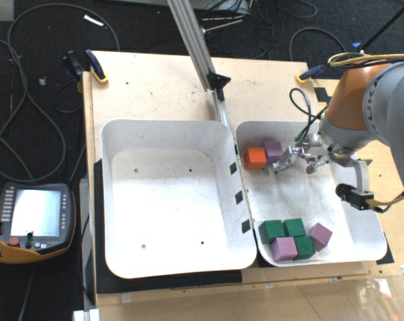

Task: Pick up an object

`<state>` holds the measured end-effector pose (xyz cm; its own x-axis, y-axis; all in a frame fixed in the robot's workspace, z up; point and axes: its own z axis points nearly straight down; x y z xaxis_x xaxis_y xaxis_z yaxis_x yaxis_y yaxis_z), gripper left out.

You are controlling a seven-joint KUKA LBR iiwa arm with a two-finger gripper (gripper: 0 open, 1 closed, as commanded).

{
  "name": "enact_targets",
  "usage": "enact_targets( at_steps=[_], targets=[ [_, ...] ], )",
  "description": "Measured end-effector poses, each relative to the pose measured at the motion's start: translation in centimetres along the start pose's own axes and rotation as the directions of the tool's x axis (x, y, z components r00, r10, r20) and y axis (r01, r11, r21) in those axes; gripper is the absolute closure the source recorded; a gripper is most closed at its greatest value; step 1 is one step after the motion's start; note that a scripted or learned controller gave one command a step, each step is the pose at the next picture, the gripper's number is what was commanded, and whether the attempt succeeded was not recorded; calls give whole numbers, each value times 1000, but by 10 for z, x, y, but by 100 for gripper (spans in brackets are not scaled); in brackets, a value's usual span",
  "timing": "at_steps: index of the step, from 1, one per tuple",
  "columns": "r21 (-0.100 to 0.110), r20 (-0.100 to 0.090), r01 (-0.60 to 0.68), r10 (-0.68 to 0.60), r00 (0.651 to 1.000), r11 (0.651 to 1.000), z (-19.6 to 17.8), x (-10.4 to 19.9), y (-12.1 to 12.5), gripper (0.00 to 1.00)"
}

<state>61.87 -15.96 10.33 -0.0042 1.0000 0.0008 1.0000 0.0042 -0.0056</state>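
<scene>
Orange cube (256,157) beside purple cube (273,150), right bin (362,236). Pincer (282,164) low, close by; spread or pinching, cannot tell. Nothing lifted yet; grasp and lift remain.

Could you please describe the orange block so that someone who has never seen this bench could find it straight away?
Look at the right-hand white bin, the one the grey arm reaches over. At its far left corner, two blocks sit side by side near the gripper. The orange block is the one nearer the divide between the bins, beside a purple block, and it is the one orange block there.
</scene>
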Motion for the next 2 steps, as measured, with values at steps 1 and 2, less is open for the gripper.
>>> enact_targets(
  at_steps=[1,2],
  targets=[
    [-5,1,-1,1,1000,1000,-5,-1,1,0],
    [32,-2,5,-5,1000,999,9,7,33,0]
  ],
)
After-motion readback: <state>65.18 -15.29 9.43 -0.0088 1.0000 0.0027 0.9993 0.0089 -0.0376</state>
